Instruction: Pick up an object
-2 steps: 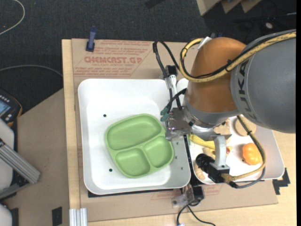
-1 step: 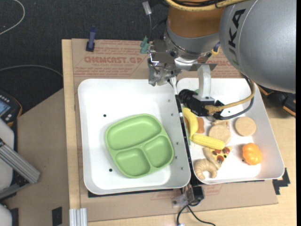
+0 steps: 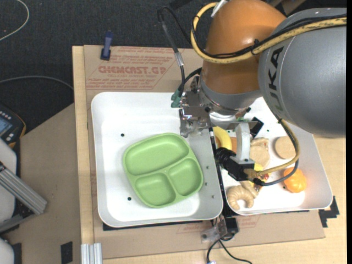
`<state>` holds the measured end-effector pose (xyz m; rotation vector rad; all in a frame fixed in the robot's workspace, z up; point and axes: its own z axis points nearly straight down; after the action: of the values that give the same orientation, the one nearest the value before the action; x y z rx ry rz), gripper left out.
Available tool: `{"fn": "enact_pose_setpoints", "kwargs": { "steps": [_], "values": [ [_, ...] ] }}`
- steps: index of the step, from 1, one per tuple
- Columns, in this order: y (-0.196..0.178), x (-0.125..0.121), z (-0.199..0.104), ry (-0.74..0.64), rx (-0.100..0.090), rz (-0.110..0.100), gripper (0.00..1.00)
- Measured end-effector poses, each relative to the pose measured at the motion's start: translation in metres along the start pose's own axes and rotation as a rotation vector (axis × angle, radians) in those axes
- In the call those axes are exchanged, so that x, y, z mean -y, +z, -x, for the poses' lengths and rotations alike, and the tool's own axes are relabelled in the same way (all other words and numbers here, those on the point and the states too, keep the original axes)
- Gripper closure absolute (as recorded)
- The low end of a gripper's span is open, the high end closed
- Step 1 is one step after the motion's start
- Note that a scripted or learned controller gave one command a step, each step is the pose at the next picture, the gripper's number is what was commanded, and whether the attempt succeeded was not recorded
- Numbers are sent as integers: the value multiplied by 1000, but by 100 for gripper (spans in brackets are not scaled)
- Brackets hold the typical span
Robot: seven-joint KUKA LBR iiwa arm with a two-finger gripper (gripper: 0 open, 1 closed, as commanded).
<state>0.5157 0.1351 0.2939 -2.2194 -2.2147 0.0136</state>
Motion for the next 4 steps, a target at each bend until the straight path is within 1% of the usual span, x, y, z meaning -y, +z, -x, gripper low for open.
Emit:
{"fn": "enact_pose_setpoints", "kwargs": {
  "steps": [1,2,3,4],
  "values": [
    [56,30,-74,-9,-2,1,100],
    [42,27,-70,-3,-3,10,100],
    [-82,35,-91,-7,-9,23,100],
    [113,38,-88,0,4,-4,100]
  ]
}}
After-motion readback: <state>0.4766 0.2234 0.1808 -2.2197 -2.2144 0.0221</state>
